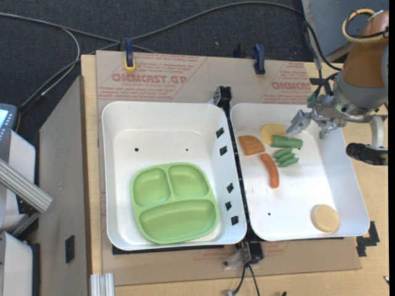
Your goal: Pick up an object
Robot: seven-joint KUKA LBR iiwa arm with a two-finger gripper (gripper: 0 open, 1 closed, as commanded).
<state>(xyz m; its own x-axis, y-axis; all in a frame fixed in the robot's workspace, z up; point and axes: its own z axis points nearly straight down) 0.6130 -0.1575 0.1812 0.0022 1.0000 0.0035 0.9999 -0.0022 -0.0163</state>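
Note:
My gripper hangs over the back right of the right bin. It is open, its two fingers spread apart with nothing between them. Just left of and below its left finger lies a green bean-like piece, with a second green piece in front of it. A yellow disc lies behind them. An orange bread slice and a red-orange sausage lie further left. Near the bin's front right corner sits a tan round biscuit.
The left bin holds a green divided plate. A black divider with clips runs between the bins. Blue and yellow clamps hold the cardboard at the back. Cables trail across the dark floor behind.

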